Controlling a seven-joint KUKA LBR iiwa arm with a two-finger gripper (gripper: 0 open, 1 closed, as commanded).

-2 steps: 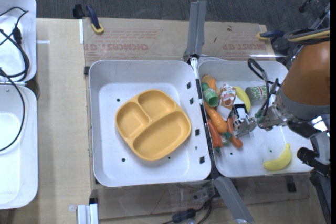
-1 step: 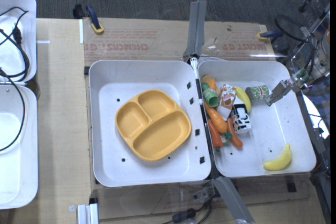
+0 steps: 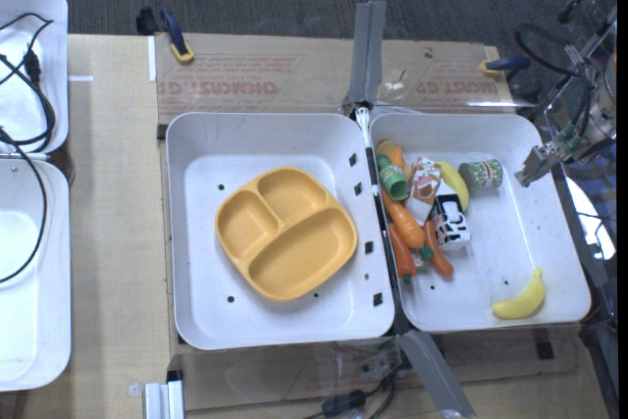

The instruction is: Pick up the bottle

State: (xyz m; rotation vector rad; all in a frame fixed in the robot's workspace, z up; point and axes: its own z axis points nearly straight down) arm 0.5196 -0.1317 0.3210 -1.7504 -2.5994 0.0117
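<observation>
1. Gripper (image 3: 538, 164) hangs at the 3 o'clock rim of the right bin (image 3: 564, 240), on the arm coming in from the right. Nothing seen in it. Open or closed: cannot tell, too small and cluttered by cables.
2. Bottle (image 3: 393, 174) lies in the right bin, tight against its 9 o'clock wall, toward the 12 o'clock end of the pile.
3. Key relation: the bottle is at about 9 o'clock from the gripper, across nearly the whole bin and well apart from it. Its long axis runs roughly 12 to 6, tipped slightly toward 5, so crosswise to the line of approach.
4. In between, going 3 to 9: green can (image 3: 481, 174), yellow banana (image 3: 453, 183), red-white packet (image 3: 424, 180). The packet is just beside the bottle.
5. Bottle look: small, lying down, orange at the 12 o'clock end, green at the 6 o'clock end. Which end is the cap is unclear.
6. Carrots (image 3: 402, 235) touch or nearly touch its 6 o'clock end; a black-and-white box (image 3: 451, 223) is near.
7. Judgement: pick not started. The wall on one side and the packet on the other leave little room for a grasp.
</observation>
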